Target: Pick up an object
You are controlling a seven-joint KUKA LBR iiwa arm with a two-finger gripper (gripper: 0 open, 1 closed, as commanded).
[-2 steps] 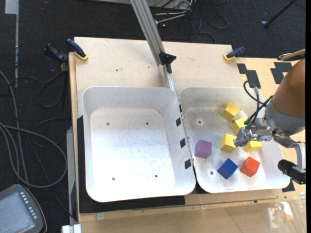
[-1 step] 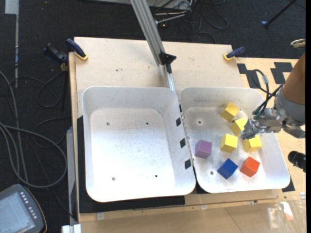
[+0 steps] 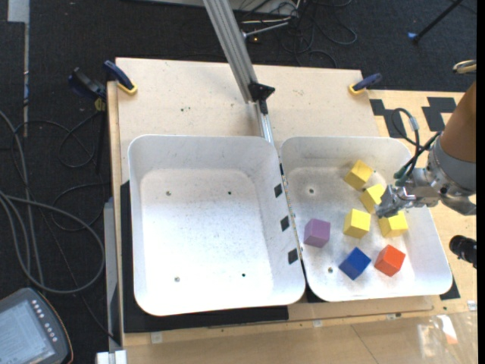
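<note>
Over the right bin (image 3: 424, 283), fingers (image 3: 392, 202) among yellow blocks (image 3: 358, 222)

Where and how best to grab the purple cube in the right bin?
Take the purple cube from above, fingers across two opposite flat side faces. It sits flat and apart from its neighbours, with bare bin floor on every side; the nearest yellow cube leaves a gap, so the fingers should probably fit.

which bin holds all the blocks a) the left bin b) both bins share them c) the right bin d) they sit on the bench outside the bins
c: the purple block, blue block, orange block and the yellow blocks all lie inside the right bin, where the gripper is reaching among them.
</note>
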